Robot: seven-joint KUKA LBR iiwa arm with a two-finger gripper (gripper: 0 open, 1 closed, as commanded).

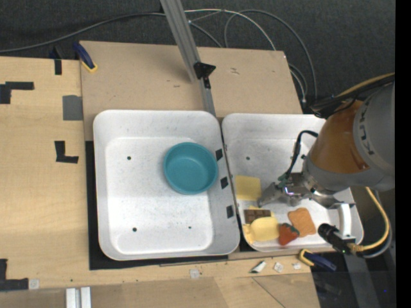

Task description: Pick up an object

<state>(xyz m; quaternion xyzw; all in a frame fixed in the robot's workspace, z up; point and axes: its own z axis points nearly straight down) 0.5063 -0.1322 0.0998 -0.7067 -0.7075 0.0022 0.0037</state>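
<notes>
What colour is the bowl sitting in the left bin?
Teal blue, inside and out; the bowl shows clearly in the camera view.

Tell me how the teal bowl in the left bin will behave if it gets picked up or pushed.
The teal bowl looks rigid and thin-walled, so probably light. It sits upright on a flat base, so a push would likely slide it across the left bin rather than roll it. Its smooth rounded rim may slip from a pinch.
</notes>
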